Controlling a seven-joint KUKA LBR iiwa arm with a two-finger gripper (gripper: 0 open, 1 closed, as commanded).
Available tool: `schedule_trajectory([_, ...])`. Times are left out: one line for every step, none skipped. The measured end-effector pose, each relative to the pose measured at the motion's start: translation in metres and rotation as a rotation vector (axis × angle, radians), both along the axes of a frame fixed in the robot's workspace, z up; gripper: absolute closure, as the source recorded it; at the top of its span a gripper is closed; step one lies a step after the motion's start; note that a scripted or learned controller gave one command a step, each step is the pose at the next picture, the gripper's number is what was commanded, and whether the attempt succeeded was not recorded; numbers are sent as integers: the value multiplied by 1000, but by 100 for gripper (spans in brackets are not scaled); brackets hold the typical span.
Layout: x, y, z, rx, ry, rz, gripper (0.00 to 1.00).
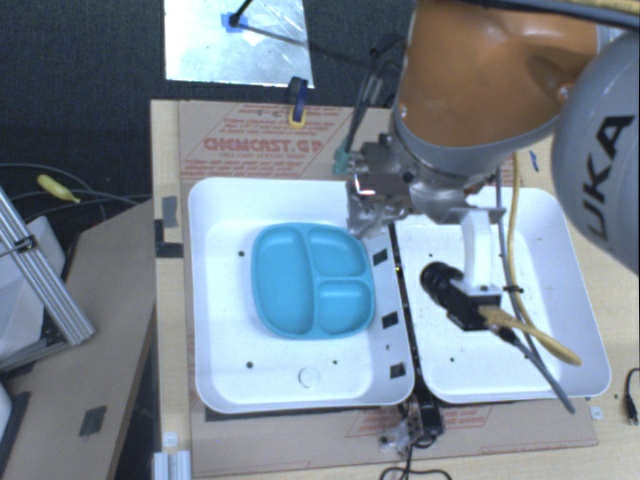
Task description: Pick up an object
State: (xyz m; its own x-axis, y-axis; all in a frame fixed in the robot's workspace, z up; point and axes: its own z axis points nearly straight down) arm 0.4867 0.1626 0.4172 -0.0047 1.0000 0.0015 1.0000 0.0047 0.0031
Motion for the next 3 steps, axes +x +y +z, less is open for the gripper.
schedule_trajectory([0,-10,16,0,-1,-4,100])
schedule_trajectory([0,-60,76,0,-6,-8,100])
schedule_trajectory([-1,-5,45,0,4,4,100])
